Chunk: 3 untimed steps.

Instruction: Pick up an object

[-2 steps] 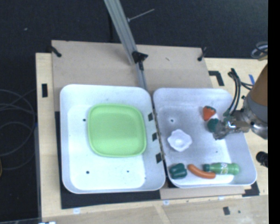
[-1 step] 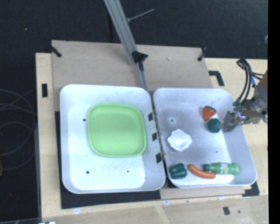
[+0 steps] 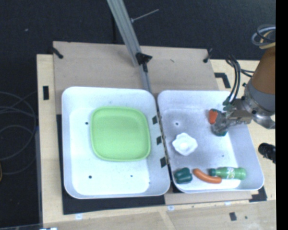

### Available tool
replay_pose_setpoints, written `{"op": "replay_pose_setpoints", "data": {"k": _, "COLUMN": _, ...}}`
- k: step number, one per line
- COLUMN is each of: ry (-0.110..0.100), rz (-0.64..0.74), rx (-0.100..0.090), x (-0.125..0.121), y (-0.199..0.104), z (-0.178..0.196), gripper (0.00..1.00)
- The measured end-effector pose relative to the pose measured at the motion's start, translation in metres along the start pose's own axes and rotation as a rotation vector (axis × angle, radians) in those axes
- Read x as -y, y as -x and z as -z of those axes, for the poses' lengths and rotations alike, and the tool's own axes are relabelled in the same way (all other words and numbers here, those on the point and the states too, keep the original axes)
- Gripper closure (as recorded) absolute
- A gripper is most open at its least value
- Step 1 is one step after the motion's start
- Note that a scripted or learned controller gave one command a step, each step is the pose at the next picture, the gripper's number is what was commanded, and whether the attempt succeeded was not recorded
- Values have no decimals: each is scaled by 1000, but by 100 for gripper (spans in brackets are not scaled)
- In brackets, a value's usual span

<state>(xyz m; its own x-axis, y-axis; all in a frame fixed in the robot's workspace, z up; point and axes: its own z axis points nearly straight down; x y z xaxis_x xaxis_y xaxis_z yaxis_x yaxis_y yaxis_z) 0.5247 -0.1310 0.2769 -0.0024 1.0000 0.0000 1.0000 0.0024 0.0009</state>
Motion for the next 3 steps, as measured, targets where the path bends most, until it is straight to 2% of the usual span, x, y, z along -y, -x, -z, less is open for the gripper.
{"op": "replay_pose_setpoints", "data": {"k": 1, "ry": -1, "rz": 1, "rx": -1, "x": -10, "y": -60, "z": -9, "gripper": 100}}
{"op": "replay_pose_setpoints", "data": {"k": 2, "ry": 0, "rz": 2, "rx": -1, "x": -14, "y": -107, "z": -6, "gripper": 100}}
{"op": "replay_pose_setpoints", "data": {"k": 3, "ry": -1, "rz": 2, "rx": -1, "x": -31, "y": -161, "z": -10, "gripper": 100}}
